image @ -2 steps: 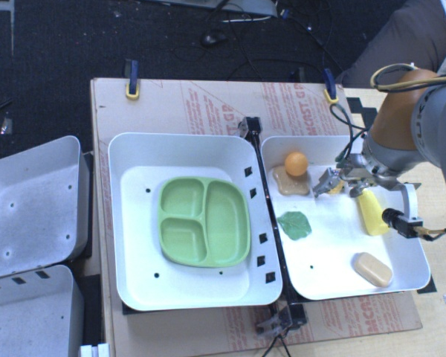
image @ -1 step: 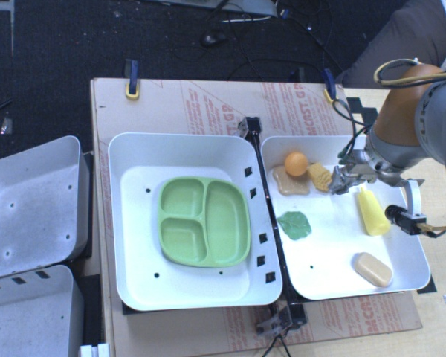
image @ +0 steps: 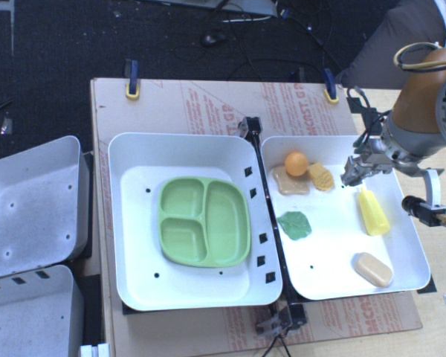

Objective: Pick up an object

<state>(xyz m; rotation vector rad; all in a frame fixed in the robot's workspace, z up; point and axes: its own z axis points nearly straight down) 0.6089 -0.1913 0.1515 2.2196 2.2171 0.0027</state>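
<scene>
In the right bin lie an orange ball, a tan flat piece under it, a small yellow-orange ridged item, a green leafy piece, a yellow corn-like stick and a beige oval. My gripper hangs over the bin's far right part, just above the yellow stick's upper end and right of the ridged item. Nothing shows between its fingers.
The left bin holds a green divided plate. A black clamp rail runs between the bins. Two blue clips hold the cardboard at the back. Spare white trays lie at the far left.
</scene>
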